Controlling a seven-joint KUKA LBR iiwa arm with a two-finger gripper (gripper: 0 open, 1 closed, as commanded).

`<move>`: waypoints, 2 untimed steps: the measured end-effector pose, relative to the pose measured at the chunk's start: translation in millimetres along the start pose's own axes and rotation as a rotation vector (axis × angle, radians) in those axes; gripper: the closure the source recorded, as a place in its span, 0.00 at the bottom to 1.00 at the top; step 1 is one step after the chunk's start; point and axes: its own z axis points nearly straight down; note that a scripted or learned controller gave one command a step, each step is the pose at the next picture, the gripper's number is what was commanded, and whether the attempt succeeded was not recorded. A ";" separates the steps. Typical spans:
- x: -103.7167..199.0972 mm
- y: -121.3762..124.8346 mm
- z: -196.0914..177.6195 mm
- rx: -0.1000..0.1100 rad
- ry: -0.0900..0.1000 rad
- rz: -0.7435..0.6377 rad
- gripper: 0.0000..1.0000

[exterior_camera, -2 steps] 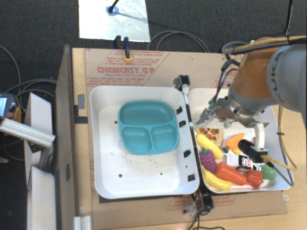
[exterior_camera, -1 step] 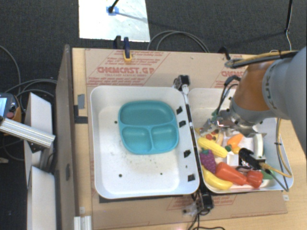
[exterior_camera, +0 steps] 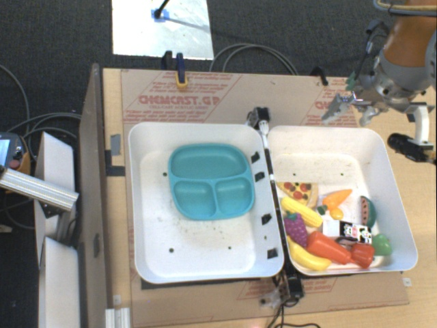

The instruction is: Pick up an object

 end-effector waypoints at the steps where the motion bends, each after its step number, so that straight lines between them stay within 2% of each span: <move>1: 19.2 -70.6 102.2 0.035 0.010 0.004 0.00; 2: 39.5 -105.7 129.2 0.028 0.009 0.003 0.00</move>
